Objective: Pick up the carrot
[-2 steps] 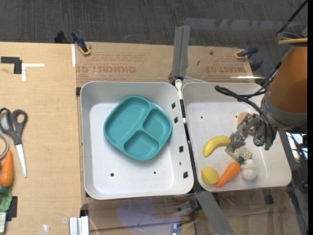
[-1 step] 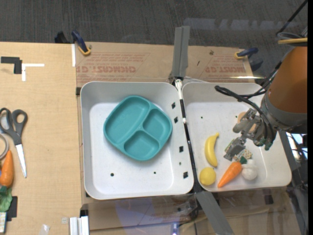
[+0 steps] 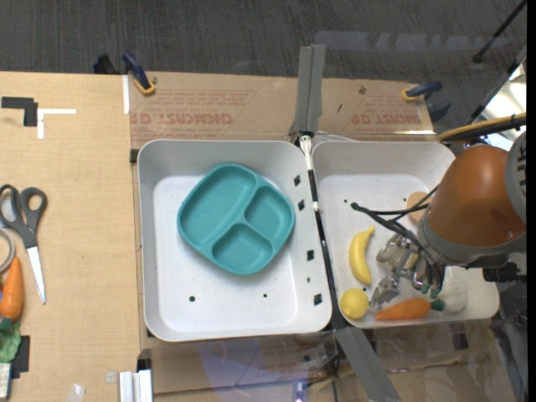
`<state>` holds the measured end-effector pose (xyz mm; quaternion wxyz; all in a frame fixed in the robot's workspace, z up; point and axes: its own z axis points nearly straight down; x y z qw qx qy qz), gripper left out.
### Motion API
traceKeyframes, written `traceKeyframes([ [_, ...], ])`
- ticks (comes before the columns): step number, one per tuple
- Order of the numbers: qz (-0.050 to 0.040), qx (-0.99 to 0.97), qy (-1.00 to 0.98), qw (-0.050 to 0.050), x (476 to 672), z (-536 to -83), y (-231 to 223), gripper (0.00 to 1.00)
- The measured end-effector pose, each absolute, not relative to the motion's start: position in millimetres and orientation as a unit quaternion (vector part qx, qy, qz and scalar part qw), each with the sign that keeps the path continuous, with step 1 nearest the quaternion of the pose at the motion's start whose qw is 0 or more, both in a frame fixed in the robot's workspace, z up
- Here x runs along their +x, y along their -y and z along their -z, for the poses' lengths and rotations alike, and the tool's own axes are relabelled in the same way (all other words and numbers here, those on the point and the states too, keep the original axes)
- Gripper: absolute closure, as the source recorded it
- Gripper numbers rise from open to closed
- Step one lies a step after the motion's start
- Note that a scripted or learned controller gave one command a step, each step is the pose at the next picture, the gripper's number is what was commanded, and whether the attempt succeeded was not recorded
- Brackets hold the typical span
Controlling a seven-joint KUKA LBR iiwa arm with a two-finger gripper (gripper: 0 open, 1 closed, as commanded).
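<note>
Camera view: we are hovering our gripper (image 3: 400, 273), finger state unclear, above the carrot (image 3: 404, 310) lying along the right bin's (image 3: 381, 167) front edge; it is probably light, stiff and smooth, best pinched mid-length.

The bench (image 3: 67, 224) carries two white bins (image 3: 151, 249) side by side on cardboard (image 3: 218, 111); scissors (image 3: 25, 224) lie near its left edge.

We see dark grey carpet-like floor (image 3: 209, 15) along the top. Below it a pale wooden bench top (image 3: 63, 224) spreads left, with a brown printed cardboard sheet (image 3: 218, 111) clamped by blue-and-yellow spring clamps (image 3: 138, 72). Grey-handled scissors (image 3: 25, 233) lie at far left.
</note>
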<state>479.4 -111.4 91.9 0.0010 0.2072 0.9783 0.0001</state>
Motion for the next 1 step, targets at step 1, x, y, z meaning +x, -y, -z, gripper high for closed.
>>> traceKeyframes([
  [1,-0.0001,0.127,-0.992,0.003,570.1,-101.6,94.8,0.00],
])
